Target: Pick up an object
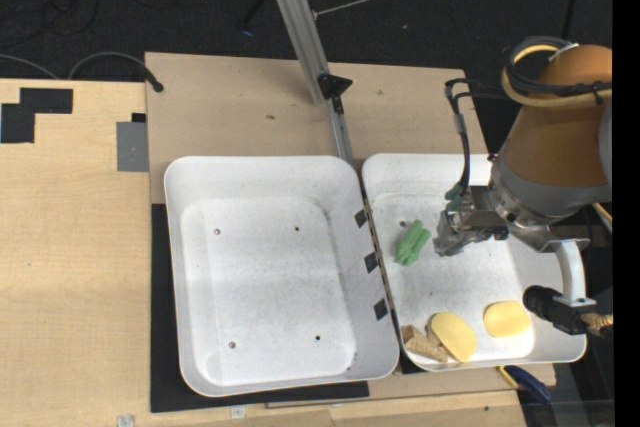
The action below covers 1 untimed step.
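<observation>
Two yellow pieces (453, 335) — one green (411, 242).

The wooden bench (70, 245) bears two white bins (265, 275) touching side by side, on a black mat (160, 315).

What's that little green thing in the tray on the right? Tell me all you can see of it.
The green object is small, oblong and lumpy, a soft matte green, perhaps plastic or foam. It lies tilted on the floor of the right bin, near the divider between bins. The gripper sits just to its right; contact can't be judged. Nothing else touches it.
</observation>
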Available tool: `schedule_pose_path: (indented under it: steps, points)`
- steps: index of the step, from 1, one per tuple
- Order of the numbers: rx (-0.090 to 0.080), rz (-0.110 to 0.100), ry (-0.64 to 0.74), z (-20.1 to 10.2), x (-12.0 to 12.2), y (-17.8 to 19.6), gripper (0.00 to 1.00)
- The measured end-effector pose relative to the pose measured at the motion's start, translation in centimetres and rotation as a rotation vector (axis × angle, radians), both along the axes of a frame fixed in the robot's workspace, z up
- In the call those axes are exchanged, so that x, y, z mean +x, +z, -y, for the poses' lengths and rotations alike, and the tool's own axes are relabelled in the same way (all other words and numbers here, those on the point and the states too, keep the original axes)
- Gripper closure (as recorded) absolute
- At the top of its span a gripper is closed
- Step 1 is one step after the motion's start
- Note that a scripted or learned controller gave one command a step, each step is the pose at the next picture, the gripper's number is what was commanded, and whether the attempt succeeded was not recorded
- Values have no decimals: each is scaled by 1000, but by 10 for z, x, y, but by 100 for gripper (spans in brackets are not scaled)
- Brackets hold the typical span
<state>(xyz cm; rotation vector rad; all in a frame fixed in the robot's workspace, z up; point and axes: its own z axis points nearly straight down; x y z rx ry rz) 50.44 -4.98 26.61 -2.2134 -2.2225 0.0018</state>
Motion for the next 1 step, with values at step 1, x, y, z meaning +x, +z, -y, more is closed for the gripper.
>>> schedule_pose_path:
  steps: [1]
  points:
    - [0,-2,1,-54,6,-9,100]
